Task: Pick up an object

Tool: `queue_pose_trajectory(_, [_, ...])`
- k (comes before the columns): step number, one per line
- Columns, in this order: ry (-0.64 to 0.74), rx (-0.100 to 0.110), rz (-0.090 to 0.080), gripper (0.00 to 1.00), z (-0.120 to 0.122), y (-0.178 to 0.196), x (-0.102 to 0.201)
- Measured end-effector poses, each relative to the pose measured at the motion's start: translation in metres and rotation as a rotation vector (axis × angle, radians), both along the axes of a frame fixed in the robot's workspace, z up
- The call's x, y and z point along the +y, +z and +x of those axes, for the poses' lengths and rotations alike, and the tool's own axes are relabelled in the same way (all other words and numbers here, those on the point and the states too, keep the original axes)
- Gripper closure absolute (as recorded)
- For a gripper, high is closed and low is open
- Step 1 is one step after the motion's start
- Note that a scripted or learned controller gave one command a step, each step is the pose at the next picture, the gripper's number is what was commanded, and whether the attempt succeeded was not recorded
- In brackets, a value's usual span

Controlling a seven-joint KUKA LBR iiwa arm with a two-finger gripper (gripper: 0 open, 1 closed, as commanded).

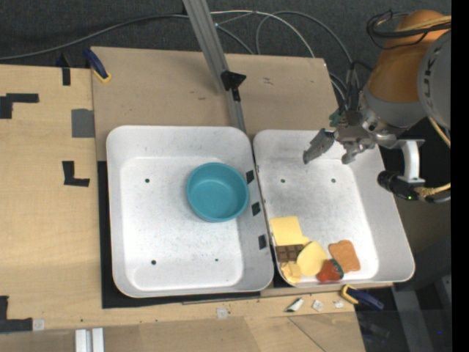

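Note:
My gripper [334, 152] hangs over the far part of the right bin [381, 196], its two fingers spread open with nothing between them. The small objects lie well below it in that bin's near corner: a yellow block [286, 230], a brown waffle-like piece [287, 253], a pale yellow piece [309, 257], an orange-brown piece [345, 254] and a red piece [330, 271]. A blue bowl [216, 191] sits upright in the left bin [146, 226], near its middle.
A grey metal pole [212, 46] slants down from the top to the gap between the bins. Cables [293, 28] run across the dark floor behind the bench. A yellow-and-blue clip [99, 66] sits at the board's far left corner, another [360, 297] below the right bin.

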State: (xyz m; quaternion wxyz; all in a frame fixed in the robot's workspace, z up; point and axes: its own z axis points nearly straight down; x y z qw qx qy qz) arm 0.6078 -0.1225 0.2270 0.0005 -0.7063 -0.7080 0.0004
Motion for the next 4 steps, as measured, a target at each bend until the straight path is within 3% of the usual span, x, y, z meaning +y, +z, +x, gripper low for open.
queue_pose_trajectory(1, [0.000,0.000,0.000,0.00,0.000,0.000,0.000])
queue_pose_trajectory(2, [0.000,0.005,-0.001,0.00,0.009,-0.057,0.001])
queue_pose_trajectory(3, [-0.001,0.007,0.000,0.00,-0.001,-0.115,-0.005])
queue_pose_trajectory(4, [0.000,0.000,-0.002,0.00,-0.001,-0.139,-0.004])
